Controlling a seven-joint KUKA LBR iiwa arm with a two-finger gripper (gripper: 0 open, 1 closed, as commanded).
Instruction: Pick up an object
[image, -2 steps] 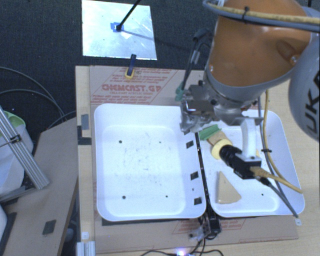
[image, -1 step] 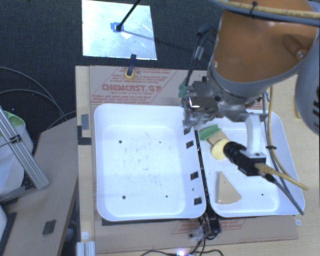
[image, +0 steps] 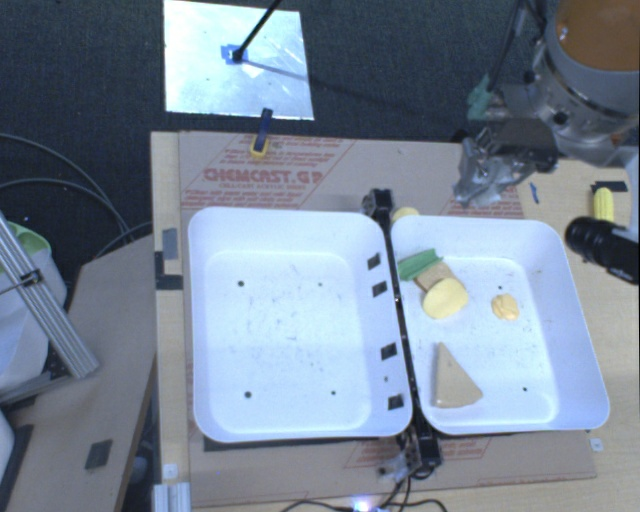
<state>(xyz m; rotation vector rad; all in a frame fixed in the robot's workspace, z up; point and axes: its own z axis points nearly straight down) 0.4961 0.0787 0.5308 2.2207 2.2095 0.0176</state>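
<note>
The right bin (image: 560, 330) holds a green strip (image: 420, 264) and a pale yellow round block (image: 445, 298) touching each other near its far left. A small yellow lump (image: 506, 307) lies to their right. A tan wedge (image: 455, 378) rests near the front left. My gripper (image: 484, 188) hangs over the cardboard just beyond the bin's far rim, above and behind all of these objects, with nothing seen in it.
The left bin (image: 215, 330) sits beside the right one, joined by a black divider (image: 392, 300). A small yellow ball (image: 405, 214) lies outside at the far rim. A shiny metal plate (image: 238, 60) lies at the back, and an aluminium frame (image: 40, 300) stands at the left.
</note>
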